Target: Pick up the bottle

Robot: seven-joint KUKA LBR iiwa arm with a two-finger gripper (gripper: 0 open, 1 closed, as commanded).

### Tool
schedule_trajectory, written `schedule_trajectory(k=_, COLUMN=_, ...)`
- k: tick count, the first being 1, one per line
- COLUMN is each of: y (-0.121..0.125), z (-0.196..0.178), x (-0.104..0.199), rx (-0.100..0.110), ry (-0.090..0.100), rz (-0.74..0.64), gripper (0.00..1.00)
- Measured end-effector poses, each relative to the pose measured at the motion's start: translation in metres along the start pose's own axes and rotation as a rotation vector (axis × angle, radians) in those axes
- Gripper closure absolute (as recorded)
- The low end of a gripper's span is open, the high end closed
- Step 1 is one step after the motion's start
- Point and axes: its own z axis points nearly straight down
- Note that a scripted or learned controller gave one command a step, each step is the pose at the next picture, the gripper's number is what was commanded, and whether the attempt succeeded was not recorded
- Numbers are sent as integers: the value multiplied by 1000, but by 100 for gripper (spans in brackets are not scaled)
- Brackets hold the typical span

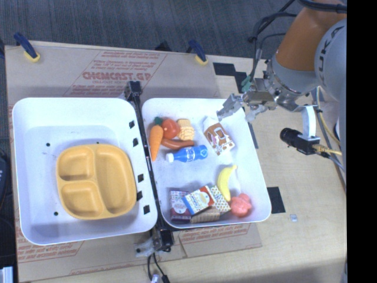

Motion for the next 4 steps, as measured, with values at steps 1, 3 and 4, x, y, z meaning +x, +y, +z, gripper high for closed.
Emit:
schedule_trajectory(k=1, y=-46, z=153, x=64, rx=3, ry=1, rz=-95, gripper=0)
schedule_trajectory(k=3, y=-108, z=183, x=88, rx=0, ry=2, rz=12, gripper=100)
schedule_trajectory(k=4, y=-120, z=19, x=122, rx=-2, ry=-1, rz=-140, gripper=100)
